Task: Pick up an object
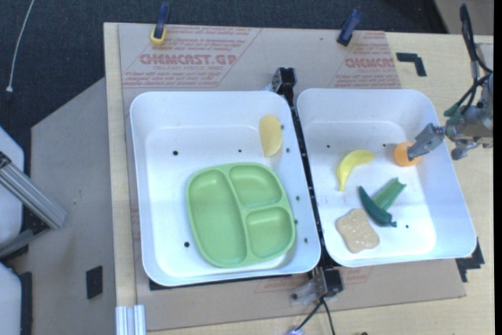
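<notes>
The right bin (pixel 444 241) holds a yellow banana (pixel 352 165), a small orange object (pixel 402 156), a green and teal object (pixel 382 200) and a tan cracker-like piece (pixel 358 231). My gripper (pixel 424 143) reaches in over the bin's right wall, low and tilted. Its tip is right beside the orange object, at that object's upper right edge. I cannot make out whether it touches the orange object. In the left bin (pixel 157 115) lie a green divided plate (pixel 239 212) and a pale yellow slice (pixel 271 135).
Both bins rest on a brown board (pixel 235 51) held by blue clamps (pixel 160 23) at the back. A black bracket (pixel 284 79) sits between the bins' far corners. Cables and arm hardware (pixel 474 110) hang at the right edge.
</notes>
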`<state>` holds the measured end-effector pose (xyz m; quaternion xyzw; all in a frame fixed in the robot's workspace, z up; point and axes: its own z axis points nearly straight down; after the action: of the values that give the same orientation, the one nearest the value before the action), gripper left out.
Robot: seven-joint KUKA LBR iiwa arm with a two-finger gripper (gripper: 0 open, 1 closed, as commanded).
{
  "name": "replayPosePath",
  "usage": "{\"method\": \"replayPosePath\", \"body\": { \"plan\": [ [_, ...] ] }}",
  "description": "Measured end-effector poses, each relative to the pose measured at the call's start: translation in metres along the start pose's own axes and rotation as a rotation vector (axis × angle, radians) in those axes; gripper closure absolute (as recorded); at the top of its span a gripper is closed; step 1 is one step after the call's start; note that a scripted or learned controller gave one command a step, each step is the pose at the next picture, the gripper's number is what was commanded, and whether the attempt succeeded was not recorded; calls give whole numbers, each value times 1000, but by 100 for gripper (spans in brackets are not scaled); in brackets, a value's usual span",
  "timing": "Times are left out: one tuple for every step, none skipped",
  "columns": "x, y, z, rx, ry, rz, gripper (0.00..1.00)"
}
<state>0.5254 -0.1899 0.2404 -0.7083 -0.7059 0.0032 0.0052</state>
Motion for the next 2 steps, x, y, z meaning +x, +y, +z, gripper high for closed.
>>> {"method": "replayPosePath", "body": {
  "plan": [
    [0, 2, -6, -12, -3, -4, 0],
    [5, 12, 50, -5, 0, -4, 0]
  ]
}}
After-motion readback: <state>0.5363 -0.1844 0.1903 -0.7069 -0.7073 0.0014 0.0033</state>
